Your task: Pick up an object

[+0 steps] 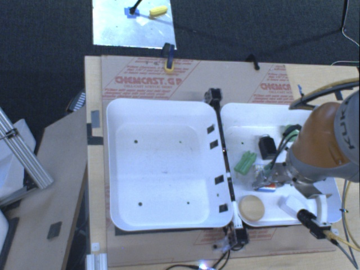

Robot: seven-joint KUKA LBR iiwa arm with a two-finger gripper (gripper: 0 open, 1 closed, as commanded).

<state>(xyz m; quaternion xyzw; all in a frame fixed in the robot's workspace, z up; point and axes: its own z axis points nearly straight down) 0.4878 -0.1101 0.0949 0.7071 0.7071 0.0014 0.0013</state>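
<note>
My gripper [263, 179] is low in the right bin [242, 112], near its middle, with the grey and orange arm reaching in from the right. A green ridged piece [246, 163] lies just left of the gripper. A small red and blue item [268, 189] lies right under it, partly hidden. A black block [266, 147] sits just behind the gripper. A tan round disc [251, 207] rests at the bin's front left. Nothing is visibly held.
A white piece [291, 203] lies at the front of the right bin under the arm. A dark green ring-like thing [291, 131] sits toward the back. The left bin [121, 151] adjoins across a black-clipped divider [224, 156].
</note>
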